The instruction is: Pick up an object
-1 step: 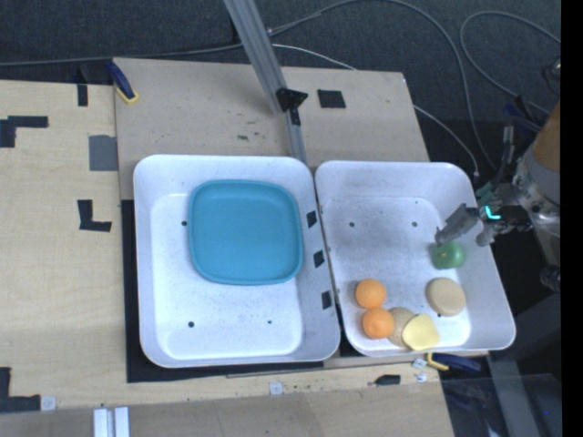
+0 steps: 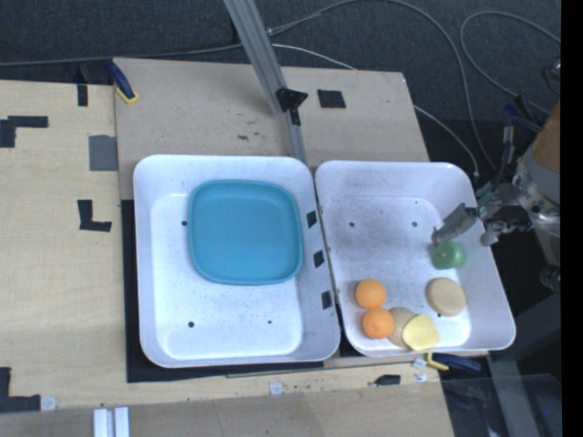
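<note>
Yellow object (image 2: pixel 421 332) near right bin's (image 2: pixel 364 189) front edge, beside two orange balls (image 2: pixel 371 293). Gripper (image 2: pixel 466 224) at right rim, fingers spread, above green object (image 2: pixel 446 256), gripping nothing.

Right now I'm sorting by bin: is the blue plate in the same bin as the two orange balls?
No, the blue plate lies in the left bin, while both orange balls sit in the right bin.

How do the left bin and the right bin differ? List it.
The left bin holds one flat blue plate; the right bin holds several small items: two orange balls, a green object, a beige piece and a yellow one. The pincer hangs over the right bin, not the left. Both are shallow, white and speckled.
</note>
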You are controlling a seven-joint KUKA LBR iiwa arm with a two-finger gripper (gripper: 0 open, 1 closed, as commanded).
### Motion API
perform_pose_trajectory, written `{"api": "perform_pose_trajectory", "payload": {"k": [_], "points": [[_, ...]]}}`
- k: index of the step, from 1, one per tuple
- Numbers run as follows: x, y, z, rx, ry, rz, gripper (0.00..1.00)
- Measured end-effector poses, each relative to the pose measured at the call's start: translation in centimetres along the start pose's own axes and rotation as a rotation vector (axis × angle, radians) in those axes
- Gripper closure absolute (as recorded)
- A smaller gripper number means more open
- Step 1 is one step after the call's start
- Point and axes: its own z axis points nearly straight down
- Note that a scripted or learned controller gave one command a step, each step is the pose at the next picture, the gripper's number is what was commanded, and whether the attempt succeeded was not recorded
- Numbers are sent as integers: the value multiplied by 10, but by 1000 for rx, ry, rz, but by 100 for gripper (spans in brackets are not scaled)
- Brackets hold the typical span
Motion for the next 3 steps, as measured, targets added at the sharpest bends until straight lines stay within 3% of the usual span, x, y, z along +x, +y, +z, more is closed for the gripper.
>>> {"api": "perform_pose_trajectory", "payload": {"k": [3], "points": [[9,0,174,4,1,0,0]]}}
